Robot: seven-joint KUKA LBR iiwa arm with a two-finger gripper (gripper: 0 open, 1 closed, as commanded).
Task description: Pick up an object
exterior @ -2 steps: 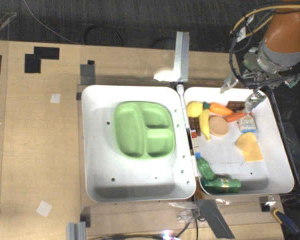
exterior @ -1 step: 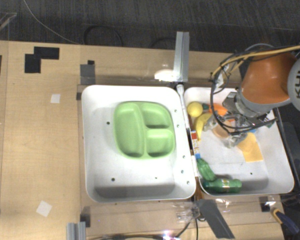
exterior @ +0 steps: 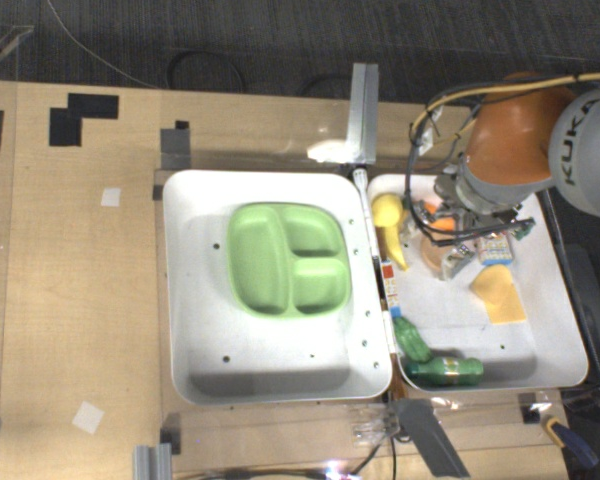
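Observation:
The right bin (exterior: 563,340) holds a yellow banana (exterior: 388,224) along its left wall. A yellow cheese-like wedge (exterior: 500,294) lies near the middle, and a green bottle (exterior: 446,370) rests on its side at the front. A second green item (exterior: 412,337) sits just above the bottle. My gripper (exterior: 459,254) is low in the back half of this bin, under the orange wrist band (exterior: 510,138). It hangs over a small orange item (exterior: 435,219) and a pale round piece (exterior: 433,258), which it partly hides. A small blue-and-white packet (exterior: 496,252) sits beside it.
In the left bin (exterior: 180,298) lies a green divided tray (exterior: 286,258). A metal post (exterior: 363,113) stands behind the seam between the bins. Cables (exterior: 450,103) loop off the wrist. The wooden bench (exterior: 70,288) stretches away to the left.

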